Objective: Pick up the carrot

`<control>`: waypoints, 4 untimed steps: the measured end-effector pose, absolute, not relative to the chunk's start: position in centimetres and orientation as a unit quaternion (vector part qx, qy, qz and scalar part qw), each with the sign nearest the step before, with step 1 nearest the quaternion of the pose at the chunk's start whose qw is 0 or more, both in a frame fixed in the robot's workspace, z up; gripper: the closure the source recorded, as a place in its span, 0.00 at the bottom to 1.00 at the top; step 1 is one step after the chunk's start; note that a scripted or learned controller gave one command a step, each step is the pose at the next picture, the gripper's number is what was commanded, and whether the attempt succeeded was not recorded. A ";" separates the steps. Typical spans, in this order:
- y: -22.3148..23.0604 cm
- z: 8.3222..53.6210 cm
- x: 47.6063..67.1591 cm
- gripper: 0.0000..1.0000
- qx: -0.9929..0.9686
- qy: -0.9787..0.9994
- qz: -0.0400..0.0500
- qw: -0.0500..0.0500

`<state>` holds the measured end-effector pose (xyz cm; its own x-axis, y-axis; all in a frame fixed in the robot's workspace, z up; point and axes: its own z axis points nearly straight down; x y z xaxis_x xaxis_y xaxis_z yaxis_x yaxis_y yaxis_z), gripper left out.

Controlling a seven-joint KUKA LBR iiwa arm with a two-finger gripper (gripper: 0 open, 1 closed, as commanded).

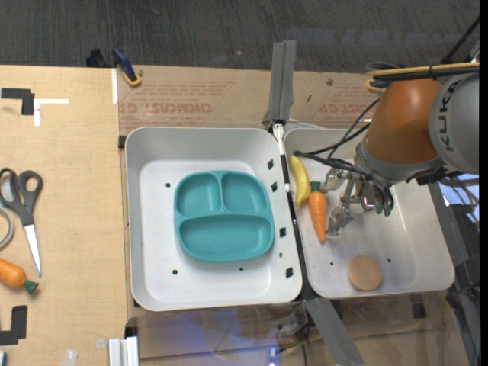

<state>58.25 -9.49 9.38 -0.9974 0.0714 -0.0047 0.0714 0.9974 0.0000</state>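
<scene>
An orange carrot [317, 215] with a green stem end lies in the right bin [412, 273] near its left wall, pointing toward the front. A yellow banana [298, 180] lies just behind it, touching its stem end. My gripper [341, 218] hangs over the right bin just to the right of the carrot, fingers pointing down toward the bin floor. Nothing shows between the fingers, and the carrot rests on the bin floor beside them.
A tan round cookie-like disc [365, 272] sits at the front of the right bin. The left bin [149, 227] holds a teal divided plate [224, 216]. On the bench at far left lie scissors [25, 212] and a second carrot [14, 274].
</scene>
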 end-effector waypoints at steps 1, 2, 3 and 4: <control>-9.4 10.4 58.4 1.00 0.035 0.999 0.000 0.005; -3.1 19.2 52.0 1.00 -0.066 0.998 0.000 0.001; -8.4 19.2 48.7 1.00 -0.106 0.994 0.000 0.001; -4.9 24.2 49.4 1.00 -0.302 0.953 0.000 0.003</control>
